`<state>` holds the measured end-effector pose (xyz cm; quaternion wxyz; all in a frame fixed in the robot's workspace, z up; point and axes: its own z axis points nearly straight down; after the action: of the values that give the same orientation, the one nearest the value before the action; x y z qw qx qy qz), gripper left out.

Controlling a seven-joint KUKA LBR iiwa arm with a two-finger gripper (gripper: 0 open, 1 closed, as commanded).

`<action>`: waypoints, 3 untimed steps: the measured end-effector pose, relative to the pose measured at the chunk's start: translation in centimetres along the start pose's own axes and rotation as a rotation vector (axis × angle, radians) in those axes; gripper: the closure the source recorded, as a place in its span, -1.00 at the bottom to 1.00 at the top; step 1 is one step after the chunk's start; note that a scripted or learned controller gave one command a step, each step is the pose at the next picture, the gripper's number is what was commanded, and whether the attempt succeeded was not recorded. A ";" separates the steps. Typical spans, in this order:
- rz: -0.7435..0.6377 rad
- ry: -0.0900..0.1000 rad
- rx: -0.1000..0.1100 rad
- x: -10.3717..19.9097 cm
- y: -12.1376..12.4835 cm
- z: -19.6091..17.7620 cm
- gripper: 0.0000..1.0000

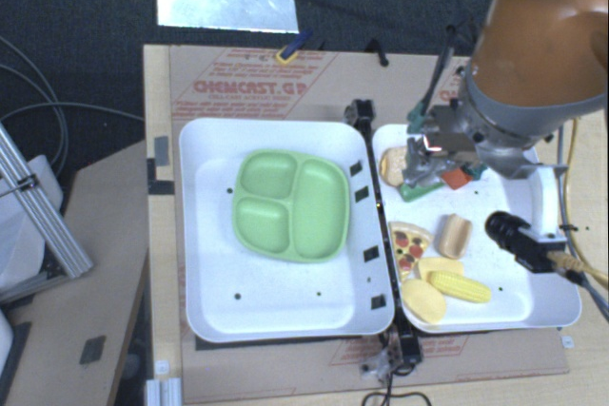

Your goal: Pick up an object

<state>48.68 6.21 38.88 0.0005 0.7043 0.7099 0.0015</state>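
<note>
Two white bins sit side by side; we see a green divided plate point(290, 204) in the left bin point(205, 299). Over the right bin point(547, 299) hangs the gripper point(421, 168), above a green-handled item point(419, 190); we cannot tell its jaw state. Nearby lie a pizza slice point(409, 244), corn cob point(460, 285) and bread roll point(454, 235).
</note>
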 end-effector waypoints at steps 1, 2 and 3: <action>0.004 -0.002 0.004 1.4 7.7 6.0 1.00; 0.000 -0.001 0.013 5.9 5.1 15.0 1.00; 0.009 0.001 -0.008 3.1 2.9 5.7 1.00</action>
<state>51.58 9.34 33.23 0.0029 0.7077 0.7065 0.0045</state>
